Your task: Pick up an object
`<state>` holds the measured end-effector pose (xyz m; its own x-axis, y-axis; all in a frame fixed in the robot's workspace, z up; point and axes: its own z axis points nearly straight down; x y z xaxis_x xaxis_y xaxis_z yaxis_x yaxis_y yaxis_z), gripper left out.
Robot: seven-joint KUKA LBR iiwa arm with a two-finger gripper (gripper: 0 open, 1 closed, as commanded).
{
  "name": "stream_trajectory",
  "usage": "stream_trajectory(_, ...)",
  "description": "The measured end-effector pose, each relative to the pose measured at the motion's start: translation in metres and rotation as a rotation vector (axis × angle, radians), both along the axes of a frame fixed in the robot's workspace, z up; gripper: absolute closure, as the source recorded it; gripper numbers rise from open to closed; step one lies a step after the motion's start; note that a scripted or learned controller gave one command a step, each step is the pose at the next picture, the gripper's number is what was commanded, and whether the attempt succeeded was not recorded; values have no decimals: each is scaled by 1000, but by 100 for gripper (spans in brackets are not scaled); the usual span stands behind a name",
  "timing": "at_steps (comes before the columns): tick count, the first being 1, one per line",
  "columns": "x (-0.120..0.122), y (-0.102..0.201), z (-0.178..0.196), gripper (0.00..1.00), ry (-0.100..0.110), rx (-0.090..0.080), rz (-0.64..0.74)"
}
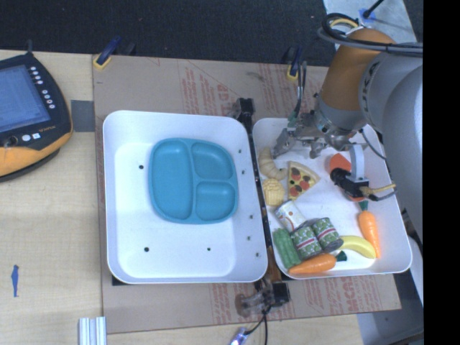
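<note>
The claw [300, 141], fingers spread and holding nothing, hangs at the right bin's [397, 263] far edge, pizza slice [300, 179] just nearward.

1. The arm [381, 85] is cut off by the right edge.
2. The handheld controller [29, 117] runs past the left edge.
3. The arm covers the right bin [392, 264] at its far right corner.
4. The green toy [285, 249] lies partly under the cans [315, 237].
5. The gripper [302, 139] blurs against the bin, its fingers indistinct.
</note>
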<state>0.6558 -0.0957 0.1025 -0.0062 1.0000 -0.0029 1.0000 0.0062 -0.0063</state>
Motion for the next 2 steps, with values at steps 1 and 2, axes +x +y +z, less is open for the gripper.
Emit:
stream_trajectory(1, 1, 1, -9, 0, -3, -1, -1)
stream_trajectory(2, 1, 1, -9, 0, -3, -1, -2)
